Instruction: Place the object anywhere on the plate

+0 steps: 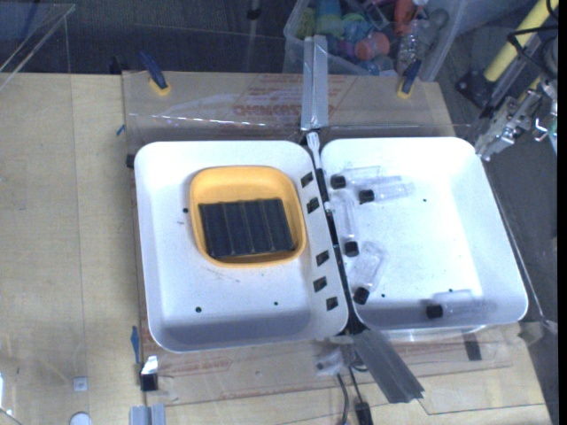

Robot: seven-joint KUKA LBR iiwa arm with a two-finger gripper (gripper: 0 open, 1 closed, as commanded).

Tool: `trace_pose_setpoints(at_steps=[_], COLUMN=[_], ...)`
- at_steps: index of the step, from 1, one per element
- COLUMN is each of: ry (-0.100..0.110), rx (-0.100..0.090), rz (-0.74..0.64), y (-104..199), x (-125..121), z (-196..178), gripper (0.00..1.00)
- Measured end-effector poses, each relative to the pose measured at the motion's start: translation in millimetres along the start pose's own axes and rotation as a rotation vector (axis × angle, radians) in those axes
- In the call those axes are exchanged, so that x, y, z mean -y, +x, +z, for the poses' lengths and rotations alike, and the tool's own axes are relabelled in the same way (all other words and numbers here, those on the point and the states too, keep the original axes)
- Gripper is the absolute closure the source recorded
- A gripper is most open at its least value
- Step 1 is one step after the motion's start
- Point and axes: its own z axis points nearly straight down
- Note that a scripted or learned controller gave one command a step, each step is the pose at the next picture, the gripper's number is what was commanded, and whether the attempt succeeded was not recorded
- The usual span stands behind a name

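Item: dark ribbed block (246, 227), lying flat inside the yellow plate (244, 181) in the left bin (164, 264); placement is judged complete.
Gripper (512, 131): seen past the right bin (461, 237), well apart from the plate; its opening cannot be told, and nothing is seen held.
Risk: the block could be displaced if the plate were struck on a further reach.

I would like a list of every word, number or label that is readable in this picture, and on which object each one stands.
Nothing can be read with certainty.
Clear sheet behind the two bins: faint reddish printed lines, too blurred to read.
Yellow plate with the dark ridged object: no text visible.
Left bin and right bin: no text visible.
Clear box of colourful items at the top: no readable label.
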Motion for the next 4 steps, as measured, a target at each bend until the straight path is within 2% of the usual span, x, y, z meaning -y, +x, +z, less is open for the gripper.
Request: trace_pose_setpoints(at_steps=[1,2,3,4], ry=[-0.001,-0.001,-0.002,-0.001], rx=[0.006,0.001,0.000,0.008], rz=[-0.234,-0.297,-0.481,-0.774], y=[1.2,-0.1,-1.3,-7.0], x=[1.6,-0.1,-0.4,-2.7], z=[-11.4,7.1,20.6,10.7], gripper=[1.00,1.00,1.00,1.00])
